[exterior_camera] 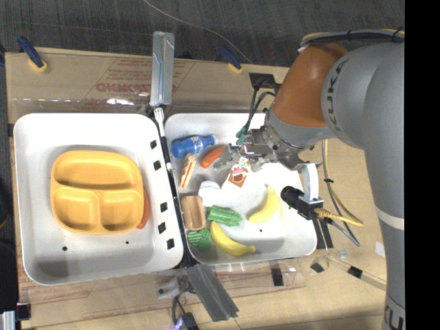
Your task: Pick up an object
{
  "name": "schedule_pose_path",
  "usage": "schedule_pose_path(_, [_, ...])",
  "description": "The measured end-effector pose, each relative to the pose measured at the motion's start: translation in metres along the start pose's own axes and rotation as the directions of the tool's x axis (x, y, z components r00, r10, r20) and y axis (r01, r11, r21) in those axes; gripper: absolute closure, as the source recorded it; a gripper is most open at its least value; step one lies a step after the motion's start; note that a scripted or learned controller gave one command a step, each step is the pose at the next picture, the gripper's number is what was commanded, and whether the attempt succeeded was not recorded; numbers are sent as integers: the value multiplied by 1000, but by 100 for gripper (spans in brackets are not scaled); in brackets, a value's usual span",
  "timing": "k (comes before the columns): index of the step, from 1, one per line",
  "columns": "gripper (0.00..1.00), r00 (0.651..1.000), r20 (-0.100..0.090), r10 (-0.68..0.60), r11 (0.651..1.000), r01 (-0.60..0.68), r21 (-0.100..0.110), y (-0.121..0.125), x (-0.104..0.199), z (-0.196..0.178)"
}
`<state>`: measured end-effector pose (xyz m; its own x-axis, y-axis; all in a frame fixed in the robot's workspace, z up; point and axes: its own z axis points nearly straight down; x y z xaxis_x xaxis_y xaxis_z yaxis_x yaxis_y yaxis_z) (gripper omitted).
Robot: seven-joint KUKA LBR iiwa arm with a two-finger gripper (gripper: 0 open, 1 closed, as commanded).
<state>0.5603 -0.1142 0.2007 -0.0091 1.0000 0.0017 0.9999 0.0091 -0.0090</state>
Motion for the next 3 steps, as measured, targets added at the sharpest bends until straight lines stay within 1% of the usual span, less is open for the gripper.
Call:
schedule_pose_path(1, [0,999,6,44,999,-44,-32,22,-15,85])
schedule_pose_path(2, [0,998,1,-58,998,58,-8,22,28,9])
schedule_pose_path(3, [0,994,14,-110,993,111,-37,18,-39,85])
